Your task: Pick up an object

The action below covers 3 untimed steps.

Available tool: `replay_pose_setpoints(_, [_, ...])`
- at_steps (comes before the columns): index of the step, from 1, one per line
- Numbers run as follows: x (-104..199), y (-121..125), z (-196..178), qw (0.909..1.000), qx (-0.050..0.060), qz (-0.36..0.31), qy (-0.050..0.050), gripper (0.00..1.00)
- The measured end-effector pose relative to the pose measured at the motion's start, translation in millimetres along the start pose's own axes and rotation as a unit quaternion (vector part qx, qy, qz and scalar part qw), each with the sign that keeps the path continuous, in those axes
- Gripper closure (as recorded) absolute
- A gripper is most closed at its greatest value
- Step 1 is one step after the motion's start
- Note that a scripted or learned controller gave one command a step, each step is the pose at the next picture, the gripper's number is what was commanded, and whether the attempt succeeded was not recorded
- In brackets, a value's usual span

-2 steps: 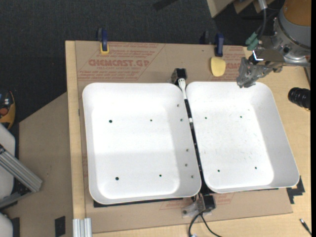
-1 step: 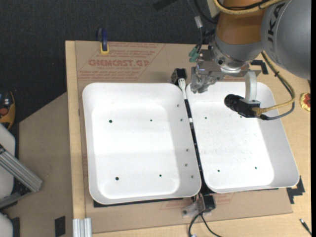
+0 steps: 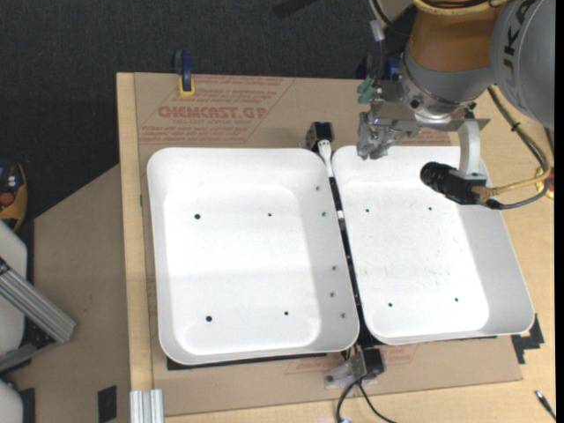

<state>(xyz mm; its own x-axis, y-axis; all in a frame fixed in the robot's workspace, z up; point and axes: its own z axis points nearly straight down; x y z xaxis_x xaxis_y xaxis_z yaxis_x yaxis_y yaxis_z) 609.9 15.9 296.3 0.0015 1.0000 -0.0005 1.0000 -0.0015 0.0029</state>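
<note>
**Arm over right bin's far edge, grip state unreadable**

Left to right from my feed: shallow white plastic left bin (image 3: 167, 263), then the matching white right bin (image 3: 507, 280), touching along the middle seam. Two-finger metal gripper (image 3: 374, 145) hangs at the right bin's far-left corner. I can't tell how its jaws stand. I can't make out any object to pick in either bin.
</note>
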Motion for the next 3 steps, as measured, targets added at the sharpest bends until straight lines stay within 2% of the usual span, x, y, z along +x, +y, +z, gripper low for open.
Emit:
replay_pose_setpoints(1, [-101,-16,-26,1.0000,-0.001,0.004,-0.003,1.00])
replay_pose_setpoints(3, [-120,-5,-17,1.0000,0.000,0.000,-0.001,1.00])
